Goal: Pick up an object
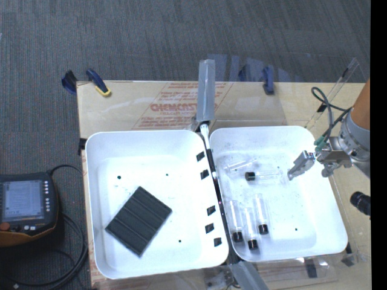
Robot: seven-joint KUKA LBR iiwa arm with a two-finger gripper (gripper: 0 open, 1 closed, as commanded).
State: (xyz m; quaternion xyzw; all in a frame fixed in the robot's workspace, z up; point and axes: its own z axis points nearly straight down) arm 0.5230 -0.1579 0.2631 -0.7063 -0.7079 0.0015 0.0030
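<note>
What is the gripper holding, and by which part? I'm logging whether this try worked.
Nothing is held. The gripper hangs over the right bin with nothing between its fingers; the clear vials lie on the bin floor.

I see two bins side by side on the bench (pixel 121 104), touching along a divider (pixel 207 162). A flat ribbed panel (pixel 139 220) lies tilted in the left bin (pixel 97 162). In the right bin (pixel 326 222), one vial (pixel 254 175) lies near the middle, three vials (pixel 249 217) side by side nearer the front. The gripper (pixel 300 164) hangs over that bin's right part. A teach pendant (pixel 24 207) sits left of the bench.
</note>
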